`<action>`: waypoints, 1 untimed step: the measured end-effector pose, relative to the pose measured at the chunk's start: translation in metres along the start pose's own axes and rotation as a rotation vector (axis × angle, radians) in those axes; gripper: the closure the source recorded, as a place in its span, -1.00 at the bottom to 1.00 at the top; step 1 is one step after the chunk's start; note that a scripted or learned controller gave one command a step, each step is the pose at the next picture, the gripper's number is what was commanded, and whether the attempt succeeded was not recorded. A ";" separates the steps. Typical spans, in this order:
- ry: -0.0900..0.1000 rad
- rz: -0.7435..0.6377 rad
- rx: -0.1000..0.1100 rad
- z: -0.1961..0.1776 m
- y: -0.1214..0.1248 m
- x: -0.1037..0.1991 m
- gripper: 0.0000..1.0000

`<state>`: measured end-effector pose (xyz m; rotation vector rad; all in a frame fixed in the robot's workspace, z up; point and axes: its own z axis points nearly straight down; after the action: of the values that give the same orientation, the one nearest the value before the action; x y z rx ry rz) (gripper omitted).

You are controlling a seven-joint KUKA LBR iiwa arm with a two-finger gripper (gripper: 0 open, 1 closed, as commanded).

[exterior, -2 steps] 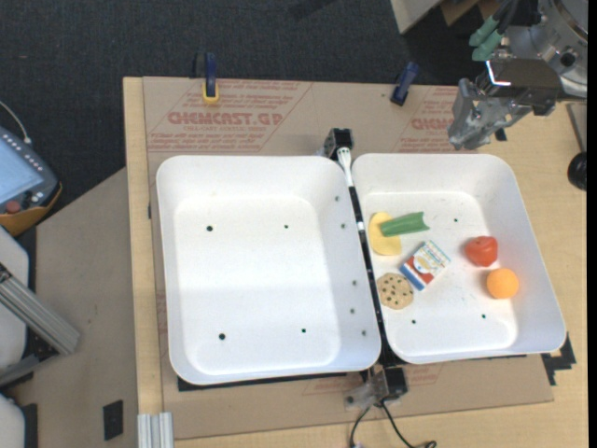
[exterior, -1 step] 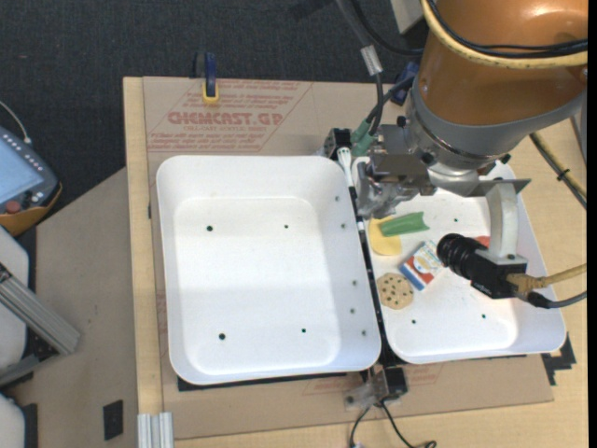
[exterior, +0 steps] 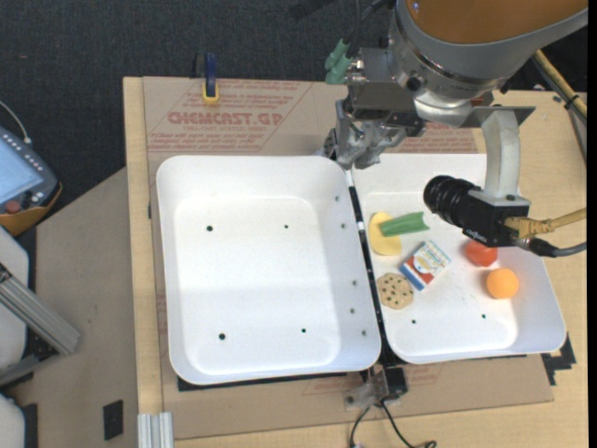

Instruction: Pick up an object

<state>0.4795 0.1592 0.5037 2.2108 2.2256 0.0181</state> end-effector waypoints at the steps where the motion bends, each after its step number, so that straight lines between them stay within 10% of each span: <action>1: -0.002 0.002 0.005 -0.033 0.037 0.047 1.00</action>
<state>0.5154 0.2066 0.5369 2.2142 2.2245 0.0105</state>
